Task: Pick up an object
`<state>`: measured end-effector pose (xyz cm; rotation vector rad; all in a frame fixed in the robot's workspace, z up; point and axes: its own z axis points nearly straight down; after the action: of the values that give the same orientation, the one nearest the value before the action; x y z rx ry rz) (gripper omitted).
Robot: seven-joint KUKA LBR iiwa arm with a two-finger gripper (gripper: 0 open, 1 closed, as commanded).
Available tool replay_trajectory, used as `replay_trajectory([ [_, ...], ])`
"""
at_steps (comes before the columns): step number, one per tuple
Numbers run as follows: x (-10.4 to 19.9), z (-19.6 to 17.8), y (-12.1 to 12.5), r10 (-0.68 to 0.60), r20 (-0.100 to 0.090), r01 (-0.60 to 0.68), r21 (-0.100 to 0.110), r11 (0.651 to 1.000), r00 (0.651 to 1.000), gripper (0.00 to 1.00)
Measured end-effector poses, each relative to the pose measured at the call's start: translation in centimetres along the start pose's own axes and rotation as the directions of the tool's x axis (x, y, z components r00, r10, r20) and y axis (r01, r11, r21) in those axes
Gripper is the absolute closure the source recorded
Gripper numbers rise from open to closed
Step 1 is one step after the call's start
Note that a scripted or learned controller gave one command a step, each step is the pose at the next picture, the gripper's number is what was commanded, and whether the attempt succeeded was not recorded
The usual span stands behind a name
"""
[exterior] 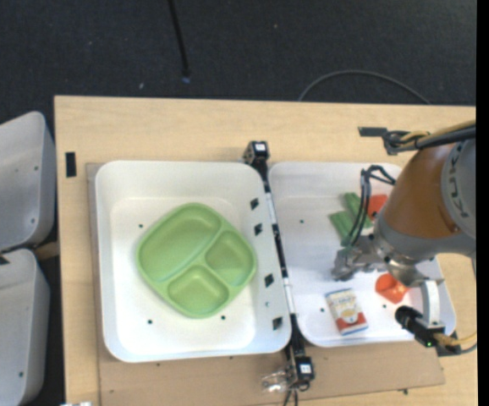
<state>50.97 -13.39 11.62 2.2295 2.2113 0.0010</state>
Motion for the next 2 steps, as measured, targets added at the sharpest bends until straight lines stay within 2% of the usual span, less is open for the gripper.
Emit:
replay_trajectory([
  [2,-1.2,-9.1,-0.5,-0.003,0.002,0.003,-0.005,1.000,1.000,1.00],
])
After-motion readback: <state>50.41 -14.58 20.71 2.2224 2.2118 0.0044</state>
